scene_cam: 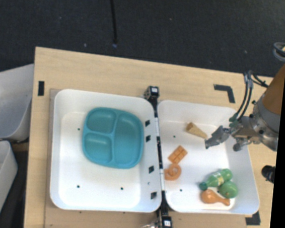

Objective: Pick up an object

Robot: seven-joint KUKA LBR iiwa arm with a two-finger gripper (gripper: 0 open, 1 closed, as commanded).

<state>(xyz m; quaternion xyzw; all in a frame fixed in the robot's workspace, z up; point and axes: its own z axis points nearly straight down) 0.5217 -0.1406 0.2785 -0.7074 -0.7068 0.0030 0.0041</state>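
Nearest the lens, a green-and-orange toy cluster (218, 187) is seen in the right bin (193, 205), with a tan wedge (197, 130), an orange block (177, 154) and an orange ring (173, 172) farther in; nothing is held by the gripper (216, 139), so an approach is judged underway, a descent being needed next.

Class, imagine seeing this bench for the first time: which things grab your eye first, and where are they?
The teal divided plate dominates the left bin. In the right bin, a green and orange toy cluster sits near the front right corner. The gripper reaches in from the right, close to a tan wedge.
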